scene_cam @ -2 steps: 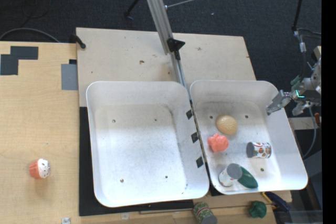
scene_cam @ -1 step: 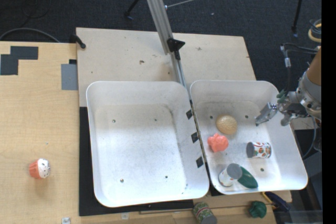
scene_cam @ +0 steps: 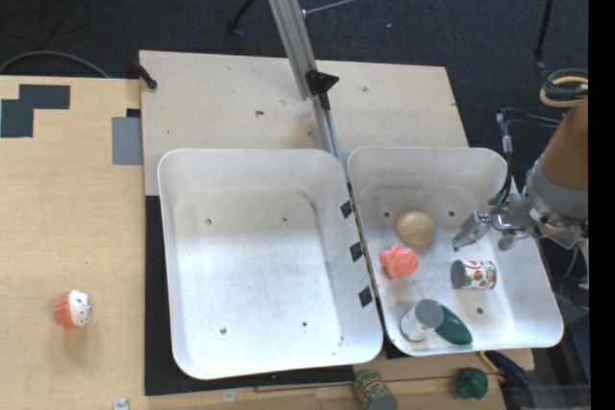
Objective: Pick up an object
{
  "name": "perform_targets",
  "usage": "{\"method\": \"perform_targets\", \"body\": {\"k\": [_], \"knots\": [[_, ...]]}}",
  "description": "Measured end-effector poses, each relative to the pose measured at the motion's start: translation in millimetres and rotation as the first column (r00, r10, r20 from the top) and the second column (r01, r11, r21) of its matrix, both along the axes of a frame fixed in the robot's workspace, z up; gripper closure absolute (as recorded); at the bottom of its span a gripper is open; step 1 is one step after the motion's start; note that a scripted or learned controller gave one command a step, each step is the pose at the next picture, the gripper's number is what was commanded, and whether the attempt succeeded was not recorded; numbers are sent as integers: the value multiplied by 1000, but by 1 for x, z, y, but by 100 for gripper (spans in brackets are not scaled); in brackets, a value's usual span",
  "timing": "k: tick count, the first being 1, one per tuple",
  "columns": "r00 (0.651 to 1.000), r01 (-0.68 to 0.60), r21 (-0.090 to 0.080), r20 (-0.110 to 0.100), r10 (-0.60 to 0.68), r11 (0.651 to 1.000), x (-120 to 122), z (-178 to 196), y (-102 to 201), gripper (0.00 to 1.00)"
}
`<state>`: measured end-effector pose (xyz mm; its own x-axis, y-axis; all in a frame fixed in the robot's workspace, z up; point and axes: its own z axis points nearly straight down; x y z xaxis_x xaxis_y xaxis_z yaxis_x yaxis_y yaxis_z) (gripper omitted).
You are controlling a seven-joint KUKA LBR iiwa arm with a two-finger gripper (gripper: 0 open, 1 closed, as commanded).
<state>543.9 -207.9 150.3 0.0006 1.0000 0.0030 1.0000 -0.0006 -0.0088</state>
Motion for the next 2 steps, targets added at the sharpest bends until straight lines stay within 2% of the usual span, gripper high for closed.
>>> {"method": "perform_targets", "body": {"k": [1,2], "knots": [[1000,-1,0,1,1,1000,-2,-54,1,0],[1000,4,-2,5,-4,1000,0,-41,0,100]]}}
